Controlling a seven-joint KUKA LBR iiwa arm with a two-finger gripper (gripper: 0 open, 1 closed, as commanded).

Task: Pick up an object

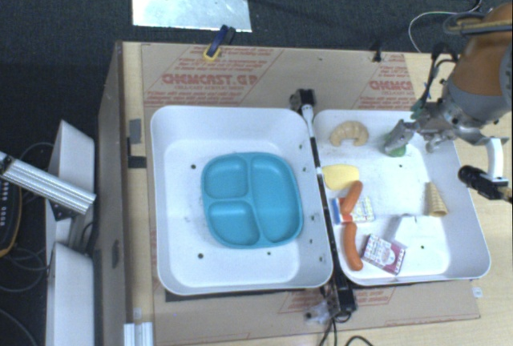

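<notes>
The gripper (398,140) hangs low over the far part of the right bin (461,256), at a small grey-green object (395,146) that lies just beside the croissant (350,133); whether it clasps that piece or merely hovers at it I cannot tell, for the view is too coarse there; to do the pick well, in my judgement, the arm should settle straight down so the piece sits squarely in the grasp, clear of the croissant and the bin wall, then lift slowly; by count, the right bin bears one croissant, one yellow wedge (340,175), two sausages (350,199), one small card with pale dots (362,211), one maroon packet (384,253), one cone (434,198) and the one grey-green piece; the left bin (180,176) bears one blue divided plate (251,199) with three compartments.
</notes>
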